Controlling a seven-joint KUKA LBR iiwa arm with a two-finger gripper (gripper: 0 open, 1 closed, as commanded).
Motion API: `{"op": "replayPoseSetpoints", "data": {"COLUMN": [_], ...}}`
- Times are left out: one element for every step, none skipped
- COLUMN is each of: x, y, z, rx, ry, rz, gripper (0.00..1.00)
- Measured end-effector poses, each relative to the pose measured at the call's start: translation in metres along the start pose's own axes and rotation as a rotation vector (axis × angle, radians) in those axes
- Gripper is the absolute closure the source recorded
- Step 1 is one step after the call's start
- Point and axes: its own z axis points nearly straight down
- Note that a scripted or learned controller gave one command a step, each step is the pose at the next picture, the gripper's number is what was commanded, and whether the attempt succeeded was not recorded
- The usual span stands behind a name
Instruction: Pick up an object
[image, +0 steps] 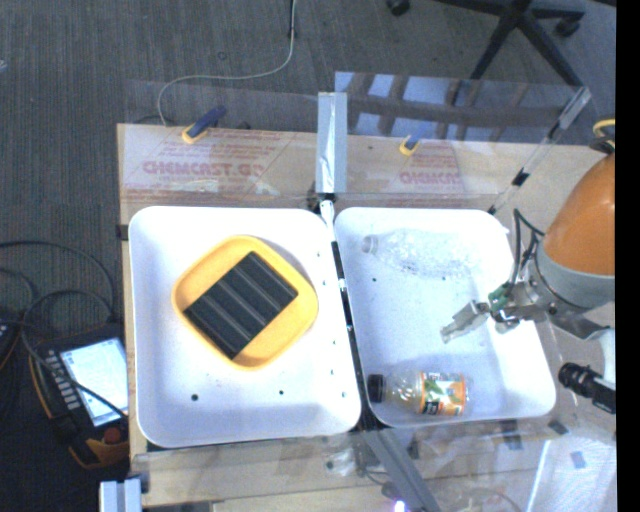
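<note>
Bottle (428, 392) lies near, below the gripper (462, 324)

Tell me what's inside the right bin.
The right bin holds a clear plastic bottle at the back and a labelled bottle at the front. The gripper hovers between.

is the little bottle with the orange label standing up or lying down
Lying down. The bottle rests on its side along the near wall of the right bin, its dark cap pointing toward the left bin.

We see our metal two-finger gripper (463, 323) above the right shallow white bin (505, 232), near a small orange-labelled plastic bottle (425, 392).
</note>
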Motion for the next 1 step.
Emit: {"op": "replayPoseSetpoints", "data": {"x": [0.0392], "y": [0.0093], "z": [0.1127], "rx": [-0.012], "ry": [-0.001], "rz": [-0.014], "gripper": [0.0]}}
